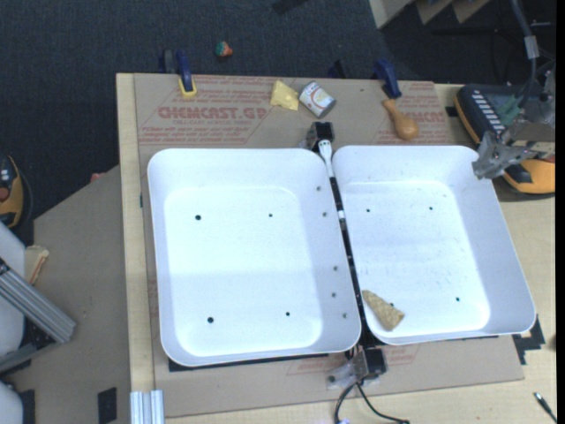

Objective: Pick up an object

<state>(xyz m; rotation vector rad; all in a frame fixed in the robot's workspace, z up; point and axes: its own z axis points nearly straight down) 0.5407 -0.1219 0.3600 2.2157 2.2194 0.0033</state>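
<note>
A tan, rough-edged chunk (possibly a sponge scrap or cracker) lies in the right bin, at its near left corner close to the divide from the left bin. The gripper hangs over the right bin's far right rim, well apart from the chunk; whether it is spread or pressed together I cannot tell
</note>
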